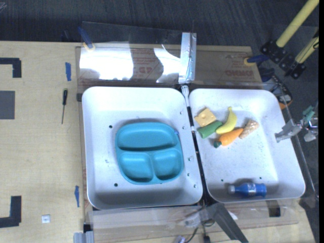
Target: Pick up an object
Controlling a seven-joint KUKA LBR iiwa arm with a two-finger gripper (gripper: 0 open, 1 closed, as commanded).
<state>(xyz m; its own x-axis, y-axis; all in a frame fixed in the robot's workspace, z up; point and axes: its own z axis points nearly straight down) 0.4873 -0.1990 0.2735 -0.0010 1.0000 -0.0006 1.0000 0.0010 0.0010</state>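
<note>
Watching the claw hanging at the 3 o'clock edge of the right bin, carrying nothing visible, and not being able to tell how far open, being too small and blurred there. Finding the pickable things lying in that bin: a yellow block, a green piece, a banana, a carrot and a pale speckled piece crowding together toward 11 o'clock, touching or nearly so, and a blue bottle lying on its side alone at 6 o'clock, close to the wall. Judging the risks: closing on the cluster and likely nudging neighbours aside or pinching two at once; reaching for the bottle and probably rolling it away or bumping the near wall; descending from the present spot and possibly clipping the rim. Leaving the blue tray in the left bin out of it.
</note>
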